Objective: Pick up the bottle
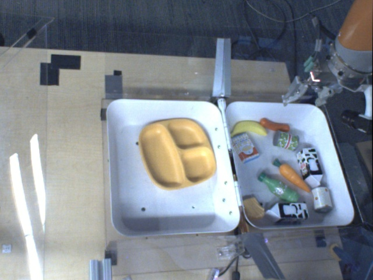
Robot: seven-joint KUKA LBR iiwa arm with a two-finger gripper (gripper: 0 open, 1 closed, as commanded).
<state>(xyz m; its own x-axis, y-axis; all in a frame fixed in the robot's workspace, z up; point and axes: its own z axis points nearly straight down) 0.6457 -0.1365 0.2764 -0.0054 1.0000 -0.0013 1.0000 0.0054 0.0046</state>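
Green bottle lies in right bin; hand hovers above, fingers apart.

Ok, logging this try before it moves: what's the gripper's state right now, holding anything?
Gripper: open, holding nothing, above the right white bin's far rim; the green plastic bottle lies in that bin.
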